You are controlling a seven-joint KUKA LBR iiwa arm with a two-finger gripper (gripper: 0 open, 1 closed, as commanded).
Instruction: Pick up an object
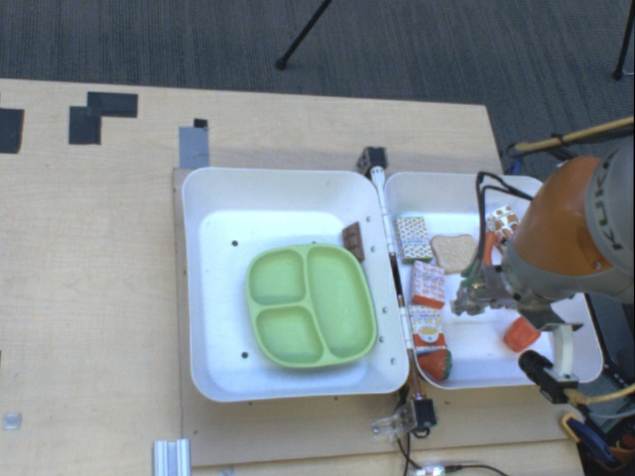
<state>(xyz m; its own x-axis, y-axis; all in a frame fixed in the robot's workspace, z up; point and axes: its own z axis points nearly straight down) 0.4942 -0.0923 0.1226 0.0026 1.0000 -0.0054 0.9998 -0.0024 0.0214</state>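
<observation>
The pincer hangs low in the right bin, but I cannot tell how it is set. Just beside the pincer are a slice of bread and a red and white packet. A small orange thing lies near the pincer too. A strawberry sits a bit farther off. The green plate rests well apart from the pincer, in the left bin on the counter.

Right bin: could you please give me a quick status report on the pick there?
Tool low over right bin, grip unclear. Nothing seen held. Packets, toast, strawberry lying close by. Green tray in left bin.
</observation>
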